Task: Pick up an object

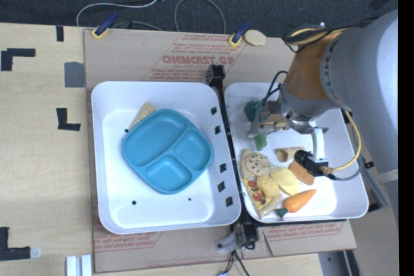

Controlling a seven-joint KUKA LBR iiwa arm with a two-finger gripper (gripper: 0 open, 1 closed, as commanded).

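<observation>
While our arm [323, 74] reaches into the right bin [349, 203], we cannot tell the gripper's [262, 123] state.
Toy foods, including a carrot [300, 201], lie at the bin's near side; the blue tray [168, 150] sits in the left bin [110, 191].

Blue divided plate [168, 150] in left bin [103, 106], toy food with carrot [300, 200] in right bin [343, 203], hand [260, 129] above.

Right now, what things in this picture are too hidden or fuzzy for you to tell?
- Camera view: the gripper, because the arm's wrist covers it from above.
- The tan thing in the left bin, mostly under the blue plate.
- The toy food pile, too small and overlapping to name each piece.
</observation>
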